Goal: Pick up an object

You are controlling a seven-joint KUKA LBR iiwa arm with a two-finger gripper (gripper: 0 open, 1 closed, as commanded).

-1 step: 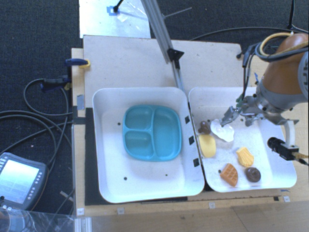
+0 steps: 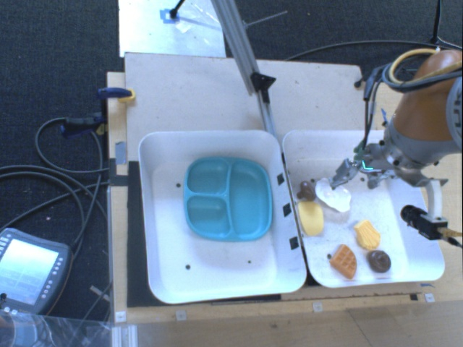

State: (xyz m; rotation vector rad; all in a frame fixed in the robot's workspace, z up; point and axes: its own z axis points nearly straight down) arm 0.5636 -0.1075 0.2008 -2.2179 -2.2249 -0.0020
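My gripper (image 2: pixel 342 176) hangs over the upper left part of the right bin (image 2: pixel 427 266), at the end of the grey and orange arm (image 2: pixel 427 114). Just below its tip lies a white flat object (image 2: pixel 336 197); I cannot tell whether they touch. A small brown piece (image 2: pixel 307 191) sits to the left of it, with a pale yellow piece (image 2: pixel 312 218) underneath. Further toward the front lie a yellow-orange piece (image 2: pixel 367 234), an orange waffle-like piece (image 2: pixel 344 261) and a dark brown round piece (image 2: pixel 379 260).
The left bin (image 2: pixel 163 266) holds a teal divided plate (image 2: pixel 228 198). A grey pole (image 2: pixel 239 35) slants down to the ridge between the bins. Cables and a pendant (image 2: pixel 29 266) lie on the floor at the left.
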